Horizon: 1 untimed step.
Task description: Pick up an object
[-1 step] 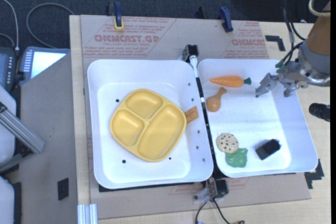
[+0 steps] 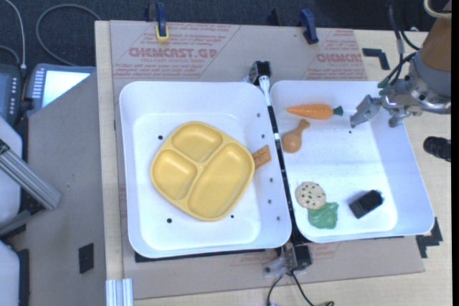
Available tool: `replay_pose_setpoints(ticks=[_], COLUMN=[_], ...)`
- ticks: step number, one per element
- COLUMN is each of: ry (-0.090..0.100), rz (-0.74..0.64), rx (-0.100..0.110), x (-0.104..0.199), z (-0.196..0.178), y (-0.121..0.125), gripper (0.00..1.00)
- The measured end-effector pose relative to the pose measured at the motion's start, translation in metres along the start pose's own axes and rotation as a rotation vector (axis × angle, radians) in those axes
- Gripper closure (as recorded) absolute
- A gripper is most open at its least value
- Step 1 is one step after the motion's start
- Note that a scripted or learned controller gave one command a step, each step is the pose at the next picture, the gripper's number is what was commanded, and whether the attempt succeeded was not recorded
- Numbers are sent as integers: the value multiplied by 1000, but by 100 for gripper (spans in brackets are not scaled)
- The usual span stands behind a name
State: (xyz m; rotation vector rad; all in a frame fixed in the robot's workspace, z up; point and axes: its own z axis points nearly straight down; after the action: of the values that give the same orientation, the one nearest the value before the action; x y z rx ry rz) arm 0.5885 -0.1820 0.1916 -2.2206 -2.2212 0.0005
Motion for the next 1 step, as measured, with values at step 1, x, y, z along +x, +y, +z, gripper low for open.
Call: replay_pose_setpoints(ticks=[1], ry=[1], rz=[1], rx=[3], x=[-9], z=[57], y=[1], gripper=[0])
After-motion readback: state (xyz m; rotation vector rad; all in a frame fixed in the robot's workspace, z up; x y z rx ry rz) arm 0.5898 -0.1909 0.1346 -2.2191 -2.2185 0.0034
